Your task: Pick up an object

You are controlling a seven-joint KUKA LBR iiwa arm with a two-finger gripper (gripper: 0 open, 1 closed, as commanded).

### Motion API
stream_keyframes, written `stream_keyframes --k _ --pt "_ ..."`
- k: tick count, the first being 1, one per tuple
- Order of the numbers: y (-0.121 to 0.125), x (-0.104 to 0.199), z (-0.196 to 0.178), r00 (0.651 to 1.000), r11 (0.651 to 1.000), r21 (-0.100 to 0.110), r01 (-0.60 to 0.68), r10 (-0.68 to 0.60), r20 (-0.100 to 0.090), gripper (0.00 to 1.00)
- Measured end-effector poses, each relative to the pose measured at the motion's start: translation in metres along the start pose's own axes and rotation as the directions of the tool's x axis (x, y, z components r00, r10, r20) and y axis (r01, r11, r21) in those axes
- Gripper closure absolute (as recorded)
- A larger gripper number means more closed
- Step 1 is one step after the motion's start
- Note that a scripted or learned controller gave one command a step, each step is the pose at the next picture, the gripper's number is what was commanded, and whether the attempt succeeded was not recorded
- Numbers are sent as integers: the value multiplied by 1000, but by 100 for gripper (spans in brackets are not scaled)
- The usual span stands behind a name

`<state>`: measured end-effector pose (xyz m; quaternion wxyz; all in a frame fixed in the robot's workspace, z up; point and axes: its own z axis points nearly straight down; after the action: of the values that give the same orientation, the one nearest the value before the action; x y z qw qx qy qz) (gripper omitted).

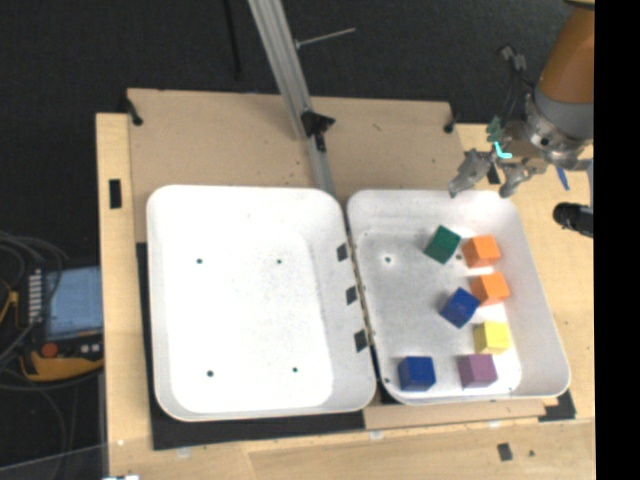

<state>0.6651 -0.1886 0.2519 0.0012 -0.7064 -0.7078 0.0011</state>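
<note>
Wooden bench (pixel 230 138), two white bins; blocks all sit in the right bin (pixel 400 223), nearest a green cube (pixel 441 243). Gripper (pixel 487 176) hangs over its far rim, fingers spread, holding nothing, probably lining up.

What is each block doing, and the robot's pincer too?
Green cube: tilted, loose in right bin.
Two orange cubes: loose, apart.
Two blue cubes: loose, apart.
Yellow cube: resting, beside purple cube.
Pincer: open, above the bin's far rim, holding nothing.
</note>
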Motion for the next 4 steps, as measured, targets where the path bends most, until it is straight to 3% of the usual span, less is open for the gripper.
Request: stream_keyframes --k 1,4 --pt "1 -1 -3 1000 1000 -3 3 -3 3 0" --pt "-7 -3 125 1000 1000 -4 0 0 1 0"
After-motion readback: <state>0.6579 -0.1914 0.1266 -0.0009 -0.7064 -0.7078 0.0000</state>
